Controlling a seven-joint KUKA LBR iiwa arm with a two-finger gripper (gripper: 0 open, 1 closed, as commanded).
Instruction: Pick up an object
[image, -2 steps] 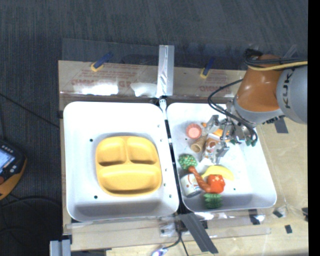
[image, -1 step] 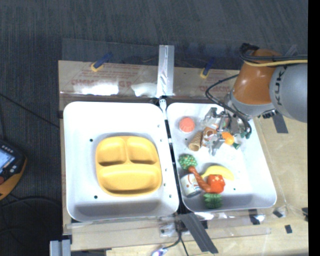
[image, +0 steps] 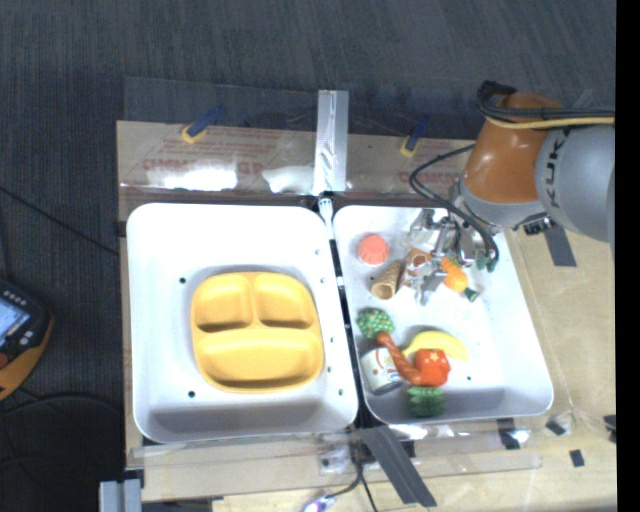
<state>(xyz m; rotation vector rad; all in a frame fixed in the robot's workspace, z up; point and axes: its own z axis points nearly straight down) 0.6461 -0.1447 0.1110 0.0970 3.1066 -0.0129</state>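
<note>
My gripper (image: 432, 268) hangs low in the upper part of the right bin (image: 520, 350). It is just right of a tan ice-cream cone (image: 388, 281) and just left of a small orange toy with a green tip (image: 458, 277), which it partly hides. A pink ball (image: 372, 248) lies further left. Toward the front are a green broccoli (image: 375, 322), a yellow banana (image: 446, 344), a red pepper (image: 431, 366), an orange carrot-like piece (image: 392, 352), a small can (image: 377, 372) and a green leafy piece (image: 425, 401).
The left bin (image: 160, 300) holds a yellow divided tray (image: 258, 330). A metal divider post (image: 331, 140) stands at the back between the bins. The grey arm with its orange band (image: 510, 160) crosses the right bin's back right corner.
</note>
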